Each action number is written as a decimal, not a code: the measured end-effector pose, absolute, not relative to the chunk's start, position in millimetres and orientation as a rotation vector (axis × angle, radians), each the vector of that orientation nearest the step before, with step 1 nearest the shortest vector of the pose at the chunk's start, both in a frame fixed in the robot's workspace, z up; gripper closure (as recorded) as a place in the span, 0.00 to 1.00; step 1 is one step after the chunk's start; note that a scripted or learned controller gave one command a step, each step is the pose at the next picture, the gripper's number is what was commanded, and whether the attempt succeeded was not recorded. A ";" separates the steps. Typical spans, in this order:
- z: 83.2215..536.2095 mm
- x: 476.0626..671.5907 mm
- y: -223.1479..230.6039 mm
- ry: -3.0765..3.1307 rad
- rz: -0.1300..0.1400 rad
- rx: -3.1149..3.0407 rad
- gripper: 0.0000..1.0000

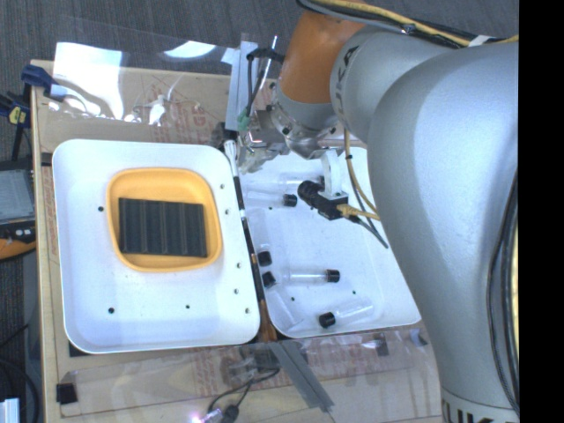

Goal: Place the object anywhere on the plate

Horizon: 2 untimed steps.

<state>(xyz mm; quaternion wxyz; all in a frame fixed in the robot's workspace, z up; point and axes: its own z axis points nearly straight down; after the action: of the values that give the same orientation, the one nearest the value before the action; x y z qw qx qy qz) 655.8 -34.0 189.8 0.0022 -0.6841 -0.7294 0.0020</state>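
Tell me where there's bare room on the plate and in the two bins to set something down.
The yellow plate carries a dark ribbed insert over its middle, so its bare part is the rim band. The left bin has open white floor below and left of the plate. The right bin is crowded: clear vials lie scattered, and the gripper hangs over its top corner.

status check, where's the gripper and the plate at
Gripper low over right bin's top-left corner; grasp unclear. Yellow plate in left bin, dark ridged insert only. Clear vials loose in right bin.
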 end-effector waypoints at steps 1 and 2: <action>190.2 656.0 -34.0 -2.289 0.006 -2.146 0.00; 192.0 622.9 -16.5 -2.598 0.005 -1.758 0.00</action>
<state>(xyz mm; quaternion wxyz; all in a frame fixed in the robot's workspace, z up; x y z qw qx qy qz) 622.9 -16.5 192.0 0.0022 -0.5604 -0.8282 0.0015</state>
